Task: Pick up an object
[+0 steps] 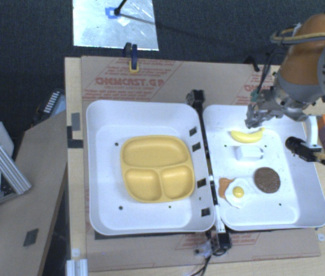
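The gripper (255,118) hangs over the right bin's (312,203) far side; how its jaws stand, I cannot tell. Just below it, on the near side, lies the banana (247,135), long axis running left-right.

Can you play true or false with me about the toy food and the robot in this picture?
1. The yellow tray sits in the left bin. True.
2. The banana lies on the yellow tray. False: it lies in the right bin, near that bin's far edge.
3. The gripper is right above the banana. True.
4. The fried egg is in the right bin, near the divider between the bins. True.
5. The brown patty is stacked on top of the fried egg. False: it lies beside the egg, apart from it.
6. The yellow tray has just one big compartment. False: it has three compartments.
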